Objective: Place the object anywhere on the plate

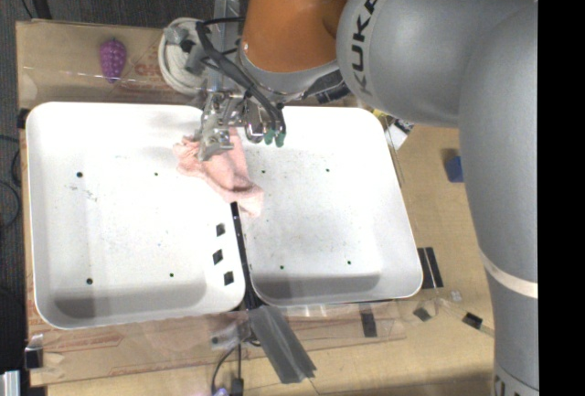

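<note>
Arm (430, 28) over bins | pink cloth (224, 167) long axis upper-left to lower-right | fingers (218, 140) state: cannot tell

Robot lab: KUKA arm (430, 37); taped bench (430, 202); white bins (55, 202).

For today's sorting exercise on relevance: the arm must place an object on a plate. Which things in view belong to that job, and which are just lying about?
Belong to the job:
pink cloth, draped over the bins' shared edge
gripper, just above the cloth
white plate, behind the bins

Just lying about:
purple object, on the bench
left bin
right bin
</note>
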Motion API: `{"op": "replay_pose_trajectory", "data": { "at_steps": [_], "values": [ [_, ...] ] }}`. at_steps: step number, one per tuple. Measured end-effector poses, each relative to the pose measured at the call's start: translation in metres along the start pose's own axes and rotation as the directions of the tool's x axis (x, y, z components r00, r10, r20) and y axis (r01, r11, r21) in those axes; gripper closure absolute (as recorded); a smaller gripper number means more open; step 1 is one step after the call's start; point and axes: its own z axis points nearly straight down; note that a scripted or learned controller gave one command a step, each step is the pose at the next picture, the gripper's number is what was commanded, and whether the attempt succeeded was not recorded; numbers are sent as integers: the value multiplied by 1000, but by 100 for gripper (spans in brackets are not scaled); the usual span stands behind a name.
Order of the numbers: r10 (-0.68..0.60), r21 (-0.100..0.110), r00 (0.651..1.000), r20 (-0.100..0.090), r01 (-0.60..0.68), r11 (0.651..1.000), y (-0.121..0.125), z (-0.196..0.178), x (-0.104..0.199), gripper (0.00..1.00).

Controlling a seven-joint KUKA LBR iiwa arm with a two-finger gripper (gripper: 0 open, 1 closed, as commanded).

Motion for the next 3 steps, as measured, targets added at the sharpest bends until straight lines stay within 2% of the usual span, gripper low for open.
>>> {"op": "replay_pose_trajectory", "data": {
  "at_steps": [1, 2, 3],
  "values": [
    [2, 0, 1000, 1, -2, 1000, 51, 10, 11, 100],
    [1, 0, 1000, 2, -1, 1000, 96, 3, 19, 100],
    [2, 0, 1000, 3, -2, 1000, 95, 3, 19, 0]
  ]
}}
